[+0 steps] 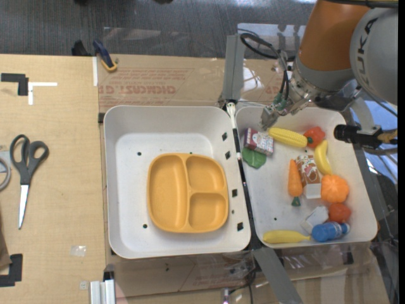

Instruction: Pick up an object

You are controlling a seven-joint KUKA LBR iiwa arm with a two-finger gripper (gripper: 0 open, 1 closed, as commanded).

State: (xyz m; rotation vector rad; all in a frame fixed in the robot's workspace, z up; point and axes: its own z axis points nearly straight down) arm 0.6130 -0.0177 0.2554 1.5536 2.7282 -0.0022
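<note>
Reaching in from the right, the arm (342, 30) hangs over the right bin (364, 223), where the toys lie together. Its gripper (273, 114) hovers above the yellow corn (288, 137) and small red packet (259, 140), apparently holding nothing.

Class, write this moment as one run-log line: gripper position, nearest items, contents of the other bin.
gripper: over right bin, far corner | nearest: red-white packet, yellow corn | left bin: yellow divided plate

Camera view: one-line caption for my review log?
Gripper poised over right bin of toy food, near the corn cob; yellow divided plate in left bin.
</note>
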